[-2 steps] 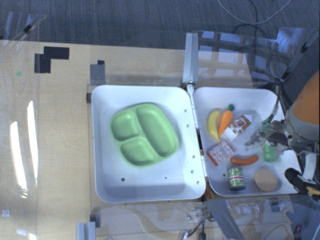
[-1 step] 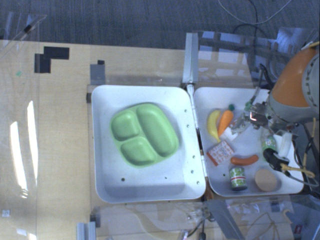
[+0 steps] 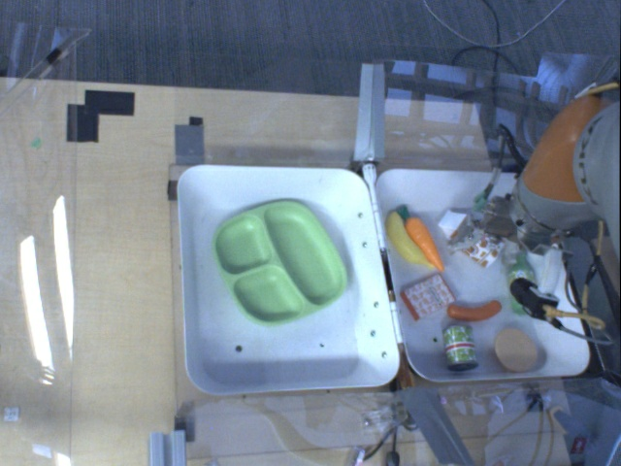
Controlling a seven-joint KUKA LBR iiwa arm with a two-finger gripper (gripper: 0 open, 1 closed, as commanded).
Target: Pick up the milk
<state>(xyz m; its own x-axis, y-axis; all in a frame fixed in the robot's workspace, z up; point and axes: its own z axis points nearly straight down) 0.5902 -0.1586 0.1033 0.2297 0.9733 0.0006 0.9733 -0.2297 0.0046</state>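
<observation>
The milk (image 3: 473,247) looks like a small white carton with a red-speckled print, lying tilted in the upper middle of the right bin (image 3: 427,369). My gripper (image 3: 498,218) comes in from the right and hovers right by the carton's upper right end. The grey wrist and orange band (image 3: 568,149) rise behind it. I see nothing lifted off the bin floor.
The right bin also holds a banana (image 3: 405,242), a carrot (image 3: 424,243), a red packet (image 3: 427,296), a sausage (image 3: 473,310), a green-labelled can (image 3: 460,347) and a round tan piece (image 3: 517,349). A green divided plate (image 3: 280,260) lies in the left bin (image 3: 204,357).
</observation>
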